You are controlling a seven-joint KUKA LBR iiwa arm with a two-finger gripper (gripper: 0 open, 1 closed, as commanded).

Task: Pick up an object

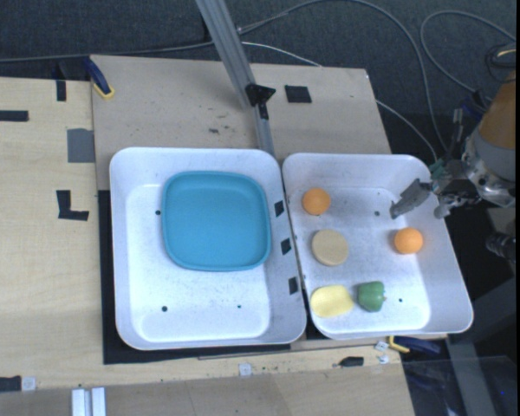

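Camera view gives me the gripper (423,196) over the right bin's (442,315) far right edge, fingers spread wide with nothing between them. I see an orange ball (408,241) just near of it, another orange ball (316,202) left, and a blue plate (216,220) in the left bin (139,319).

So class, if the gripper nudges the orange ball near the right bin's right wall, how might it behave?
The orange ball looks round, so it would probably roll on the bin's flat floor. Its smooth curve may slip between fingers. It seems small, likely light.
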